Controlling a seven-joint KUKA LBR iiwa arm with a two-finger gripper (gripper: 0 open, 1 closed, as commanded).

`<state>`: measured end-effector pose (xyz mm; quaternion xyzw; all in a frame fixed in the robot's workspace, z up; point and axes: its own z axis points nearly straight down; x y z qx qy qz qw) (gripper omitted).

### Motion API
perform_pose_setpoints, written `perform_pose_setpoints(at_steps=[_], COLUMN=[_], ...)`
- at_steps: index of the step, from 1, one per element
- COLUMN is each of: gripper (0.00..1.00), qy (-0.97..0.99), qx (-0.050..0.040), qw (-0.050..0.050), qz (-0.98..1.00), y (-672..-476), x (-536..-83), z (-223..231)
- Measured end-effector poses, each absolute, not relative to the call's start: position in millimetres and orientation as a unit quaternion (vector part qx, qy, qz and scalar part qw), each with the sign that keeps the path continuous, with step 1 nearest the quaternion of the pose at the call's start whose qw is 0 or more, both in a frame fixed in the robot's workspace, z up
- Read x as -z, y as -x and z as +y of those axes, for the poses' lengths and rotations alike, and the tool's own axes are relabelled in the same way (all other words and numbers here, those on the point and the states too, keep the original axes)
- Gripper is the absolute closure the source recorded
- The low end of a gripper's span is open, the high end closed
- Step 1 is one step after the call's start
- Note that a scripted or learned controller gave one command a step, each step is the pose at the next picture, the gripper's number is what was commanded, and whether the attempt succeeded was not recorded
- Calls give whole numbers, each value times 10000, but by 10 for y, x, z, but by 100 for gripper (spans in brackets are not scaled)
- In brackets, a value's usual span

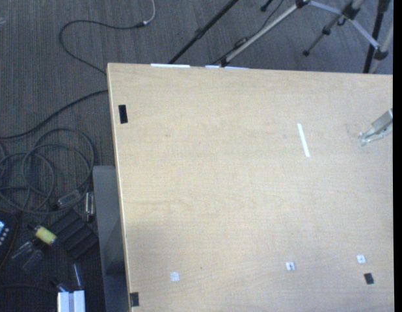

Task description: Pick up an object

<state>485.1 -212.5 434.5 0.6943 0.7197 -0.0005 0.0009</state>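
**Edging in from the right**

My gripper [376, 130] pokes in at the bench's [207, 194] right edge, just a metal sliver; wide or narrow, I cannot tell. The likeliest pick is a thin white strip [304, 140] lying flat near me, to the left, apart. I judge the reach has barely begun.

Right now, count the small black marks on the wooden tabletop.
3 black marks: one by the top-left corner, one at the bottom-left edge, one at the bottom right. Others may lie past the frame.
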Motion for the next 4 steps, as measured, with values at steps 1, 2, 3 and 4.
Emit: perform_pose_setpoints(at_steps=[1,2,3,4], gripper=[0,0,0,0], qy=[-7471,-8256,-7532,-7643], qx=[11,17,11,11], qw=[-7,5,-12,5], qz=[6648,5642,6577,6449], y=[-5385,-5519,-5622,-6387], x=[-2579,-4078,-2520,-3217], z=[-2228,-2000,-2113,-1672])
